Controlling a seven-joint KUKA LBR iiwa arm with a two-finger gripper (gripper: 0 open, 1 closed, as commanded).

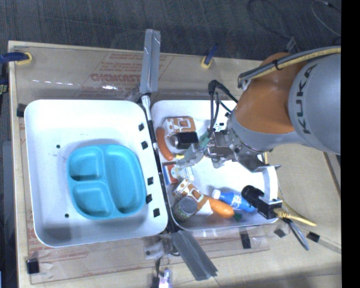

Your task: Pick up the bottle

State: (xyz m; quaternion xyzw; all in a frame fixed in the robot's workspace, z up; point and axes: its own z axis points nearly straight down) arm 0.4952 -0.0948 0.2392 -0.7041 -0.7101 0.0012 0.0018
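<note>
Bottle [233, 200] lies, seemingly, below pincer [189, 158].

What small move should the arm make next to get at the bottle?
Probably shift the pincer toward the near right corner of the right bin before descending. The bottle, blue with a white cap, lies on its side near the bin's front wall beside an orange carrot-like item, while the pincer sits up-left of it, over other clutter.

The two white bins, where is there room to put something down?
The left bin has bare white floor all around the blue divided tray, widest along the back wall. The right bin is crowded: the bottle, carrot and other items lie along its left and front, under the gripper.
</note>
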